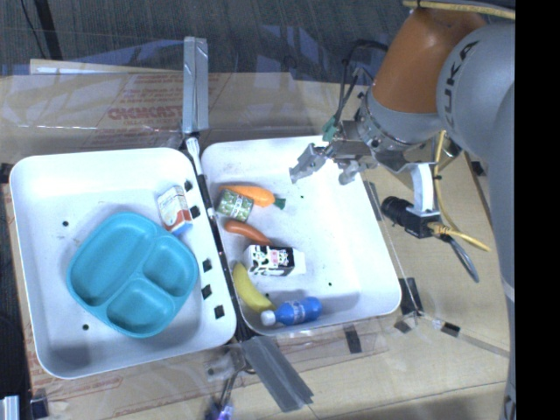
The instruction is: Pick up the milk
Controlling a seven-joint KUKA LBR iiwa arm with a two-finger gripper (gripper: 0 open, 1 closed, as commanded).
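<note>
One milk [269,260] lay flat in the right bin [372,261], near its left wall, long axis across. I noted the gripper [325,166] spread, ungrasping, toward the far edge.

The left bin [35,234] holds a blue divided plate [131,276] and a small carton [172,206]. The right bin [350,234] holds a green can [234,204], two carrots [254,194], a banana [248,289] and a blue bottle [293,311].
</note>
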